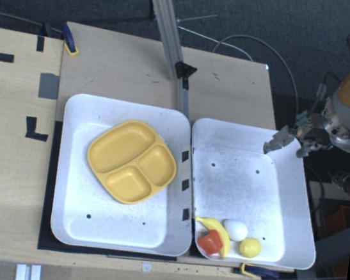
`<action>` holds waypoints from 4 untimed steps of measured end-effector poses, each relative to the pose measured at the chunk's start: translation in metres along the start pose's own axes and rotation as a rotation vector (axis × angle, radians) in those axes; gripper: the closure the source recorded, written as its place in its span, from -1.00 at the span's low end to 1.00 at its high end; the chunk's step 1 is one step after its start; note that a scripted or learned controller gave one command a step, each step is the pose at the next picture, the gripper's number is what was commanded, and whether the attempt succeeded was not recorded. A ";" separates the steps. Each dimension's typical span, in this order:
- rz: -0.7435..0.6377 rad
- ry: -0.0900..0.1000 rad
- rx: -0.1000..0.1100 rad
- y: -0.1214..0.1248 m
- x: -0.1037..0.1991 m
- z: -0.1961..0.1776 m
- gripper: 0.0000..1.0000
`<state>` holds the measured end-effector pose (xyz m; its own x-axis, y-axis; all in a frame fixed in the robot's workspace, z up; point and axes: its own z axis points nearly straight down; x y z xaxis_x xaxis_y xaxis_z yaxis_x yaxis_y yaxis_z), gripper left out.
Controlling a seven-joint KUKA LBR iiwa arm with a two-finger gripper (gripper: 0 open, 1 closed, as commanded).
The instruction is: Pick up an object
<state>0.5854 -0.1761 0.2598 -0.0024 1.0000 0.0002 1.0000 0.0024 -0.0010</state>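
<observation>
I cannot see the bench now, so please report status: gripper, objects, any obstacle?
Gripper over right bin's far rim, holding nothing. Toy food clustered in near corner. Path clear.

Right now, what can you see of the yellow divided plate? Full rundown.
The yellow divided plate lies flat and right side up in the left bin, toward its upper middle, turned at a slant to the bin's sides. It looks like matte moulded plastic, a rounded square with raised ridges splitting it into three compartments: one large, two smaller. All three hold nothing. Only the bin floor touches it; the gripper is far off, over the right bin's upper right edge.
</observation>
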 end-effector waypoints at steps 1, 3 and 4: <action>0.000 0.000 0.000 0.000 0.000 0.000 -1.00; 0.001 0.000 0.005 -0.007 -0.007 0.105 -1.00; 0.001 0.001 0.007 -0.006 -0.006 0.169 -1.00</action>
<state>0.5789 -0.1823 0.0905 -0.0019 1.0000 0.0009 1.0000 0.0019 -0.0085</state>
